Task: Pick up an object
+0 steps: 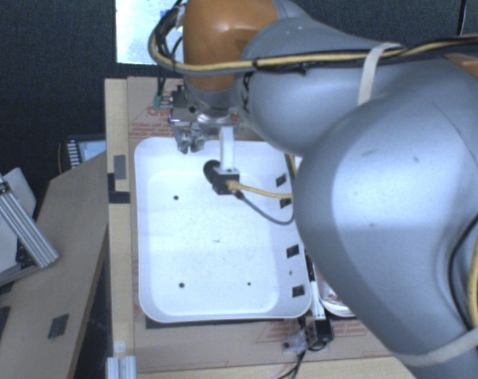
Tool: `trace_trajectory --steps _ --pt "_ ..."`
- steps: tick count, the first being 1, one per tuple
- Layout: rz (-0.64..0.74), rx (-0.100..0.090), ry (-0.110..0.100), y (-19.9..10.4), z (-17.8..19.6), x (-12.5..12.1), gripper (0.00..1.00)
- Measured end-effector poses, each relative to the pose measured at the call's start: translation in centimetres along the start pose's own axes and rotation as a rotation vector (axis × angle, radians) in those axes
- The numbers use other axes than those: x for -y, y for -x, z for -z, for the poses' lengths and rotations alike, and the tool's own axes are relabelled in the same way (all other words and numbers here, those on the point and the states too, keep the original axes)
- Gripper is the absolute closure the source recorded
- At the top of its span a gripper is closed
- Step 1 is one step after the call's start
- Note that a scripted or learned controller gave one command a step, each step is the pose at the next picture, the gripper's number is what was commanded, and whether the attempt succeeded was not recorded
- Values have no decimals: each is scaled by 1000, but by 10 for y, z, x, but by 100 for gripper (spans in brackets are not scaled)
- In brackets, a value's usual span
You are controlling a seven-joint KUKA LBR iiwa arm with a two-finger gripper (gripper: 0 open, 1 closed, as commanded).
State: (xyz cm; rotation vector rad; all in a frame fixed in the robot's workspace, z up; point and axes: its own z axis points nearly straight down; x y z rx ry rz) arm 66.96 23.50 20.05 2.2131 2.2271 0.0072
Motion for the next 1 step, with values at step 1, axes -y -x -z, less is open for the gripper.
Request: trace_trajectory --steps 1 --pt "-1 0 -7 -1 30 88 100"
